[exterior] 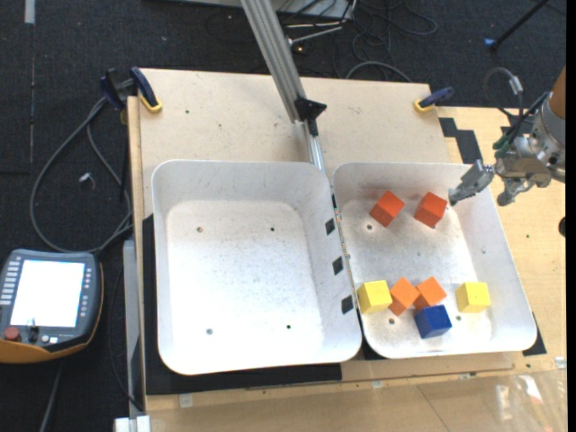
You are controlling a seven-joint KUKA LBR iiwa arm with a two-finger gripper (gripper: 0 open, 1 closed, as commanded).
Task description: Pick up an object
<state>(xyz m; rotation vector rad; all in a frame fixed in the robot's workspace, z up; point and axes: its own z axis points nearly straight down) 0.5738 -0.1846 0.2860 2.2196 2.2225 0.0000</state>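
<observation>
Most of the arm (558,106) is cut off at right; I see the fingers (490,185) seemingly apart, holding nothing, above the right bin's (504,241) rim.

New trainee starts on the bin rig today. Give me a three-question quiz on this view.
1. True or false: every block lies in the right bin.
2. How many orange blocks are there?
3. Which block touches the blue block? A) an orange block B) the right yellow block

Key: 1 true; 2 four; 3 A, the orange block just behind it.
</observation>
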